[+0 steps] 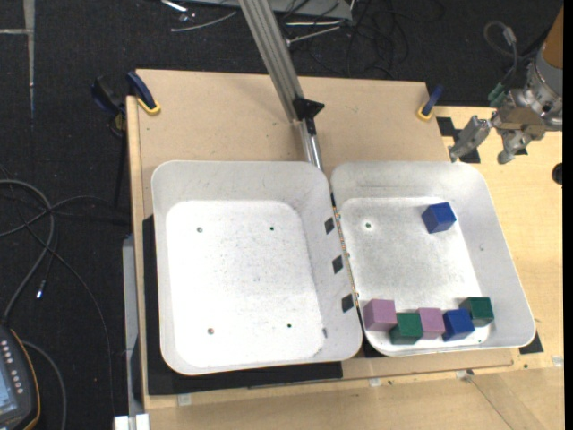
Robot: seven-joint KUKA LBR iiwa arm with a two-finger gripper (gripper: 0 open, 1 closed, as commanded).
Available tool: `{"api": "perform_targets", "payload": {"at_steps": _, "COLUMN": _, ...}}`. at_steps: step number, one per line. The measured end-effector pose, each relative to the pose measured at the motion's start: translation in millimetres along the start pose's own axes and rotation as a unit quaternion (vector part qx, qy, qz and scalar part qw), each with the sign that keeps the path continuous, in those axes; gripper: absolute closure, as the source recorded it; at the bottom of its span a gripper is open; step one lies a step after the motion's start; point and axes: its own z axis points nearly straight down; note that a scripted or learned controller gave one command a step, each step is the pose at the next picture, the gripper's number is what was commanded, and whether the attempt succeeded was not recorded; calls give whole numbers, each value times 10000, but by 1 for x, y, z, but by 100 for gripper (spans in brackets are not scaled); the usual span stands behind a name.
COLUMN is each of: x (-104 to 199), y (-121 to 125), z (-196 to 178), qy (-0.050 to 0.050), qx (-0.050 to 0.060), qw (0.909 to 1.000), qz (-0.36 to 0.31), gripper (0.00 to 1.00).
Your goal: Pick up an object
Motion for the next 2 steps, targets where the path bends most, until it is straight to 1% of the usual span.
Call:
{"api": "perform_targets", "payload": {"at_steps": 1, "x": 0, "y": 0, "z": 0, "qy": 0, "qx": 0, "qw": 10000, "qz": 1, "gripper": 0}}
{"api": "perform_targets", "payload": {"at_steps": 2, "x": -2, "y": -4, "z": 156, "qy": 13, "qx": 32, "qw": 10000, "qz": 14, "gripper": 0}}
